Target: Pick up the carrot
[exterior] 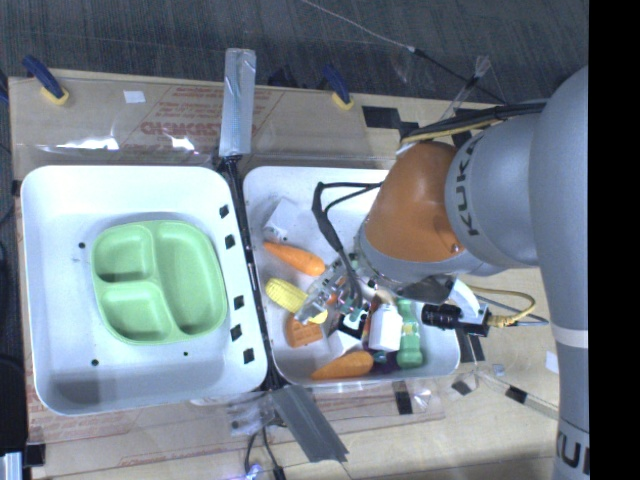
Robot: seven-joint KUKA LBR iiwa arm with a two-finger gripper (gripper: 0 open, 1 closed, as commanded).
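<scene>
An orange carrot lies in the right bin, near its left wall. A second carrot rests along that bin's front wall. My gripper hangs low over the middle of the right bin, just right of a yellow corn cob and below the first carrot. The grey arm with its orange band covers the bin's right half. No carrot shows between the fingers.
An orange chunk sits below the corn. A white and red bottle and a green bottle lie at the front right. A white item is at the back left. The left bin holds a green divided plate.
</scene>
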